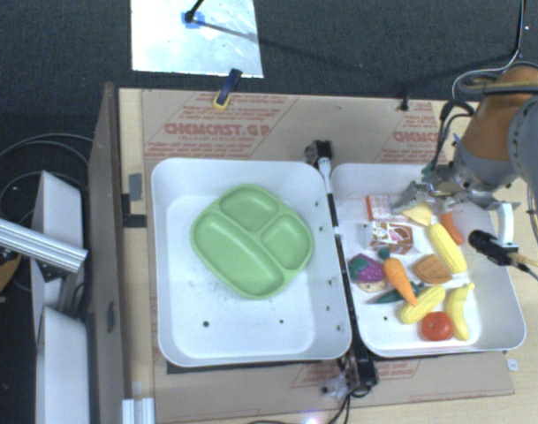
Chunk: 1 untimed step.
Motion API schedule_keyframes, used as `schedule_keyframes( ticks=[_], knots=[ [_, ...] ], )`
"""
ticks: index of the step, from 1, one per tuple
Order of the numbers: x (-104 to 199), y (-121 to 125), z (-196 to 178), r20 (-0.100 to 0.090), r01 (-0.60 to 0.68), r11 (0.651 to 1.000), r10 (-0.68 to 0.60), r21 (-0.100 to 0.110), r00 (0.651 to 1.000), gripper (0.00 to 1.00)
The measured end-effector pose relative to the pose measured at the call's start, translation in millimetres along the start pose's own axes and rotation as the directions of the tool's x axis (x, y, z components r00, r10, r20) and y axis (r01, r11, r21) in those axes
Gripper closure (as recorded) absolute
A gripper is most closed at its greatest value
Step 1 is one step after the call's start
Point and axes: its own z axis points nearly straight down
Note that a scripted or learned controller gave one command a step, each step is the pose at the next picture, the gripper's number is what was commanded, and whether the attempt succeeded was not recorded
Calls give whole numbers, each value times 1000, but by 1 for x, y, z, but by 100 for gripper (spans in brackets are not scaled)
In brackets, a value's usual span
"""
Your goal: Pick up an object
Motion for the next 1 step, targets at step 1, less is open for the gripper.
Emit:
schedule_keyframes(
  ticks=[1],
  knots=[
    [-15,16,1,-13,4,1000,-3,11,1000,0]
  ],
)
